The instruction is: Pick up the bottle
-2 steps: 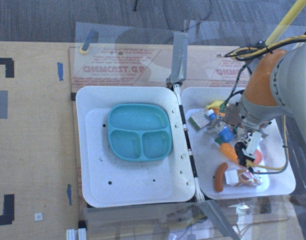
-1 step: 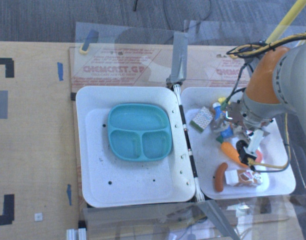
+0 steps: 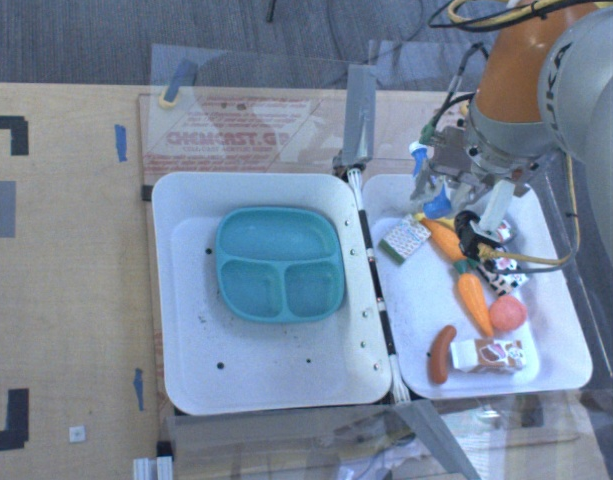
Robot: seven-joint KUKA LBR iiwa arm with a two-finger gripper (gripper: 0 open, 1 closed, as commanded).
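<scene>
Care with the approach matters most for this step, I think. The bottle (image 3: 437, 204) seems to be the blue and white thing at the far left corner of the right bin (image 3: 576, 368), and the gripper (image 3: 451, 168) hangs directly over it and covers part of it. I cannot tell if the claw is open or closed, or if it already grips something.

A good grasp would probably take the bottle across its round body, not at the cap, because smooth plastic slips easily. It should come straight down, since an orange carrot (image 3: 444, 238) and a small printed card (image 3: 406, 238) lie just beside the bottle and could be pushed or caught.

The other things look like toy food of glossy plastic: a second carrot (image 3: 474, 303) with a tapered shape, a red-brown sausage (image 3: 441, 353), a pink ball (image 3: 507, 313) and a flat white carton (image 3: 496, 354). The left bin (image 3: 171, 268) holds a matte teal tray (image 3: 281, 265) with three compartments.
</scene>
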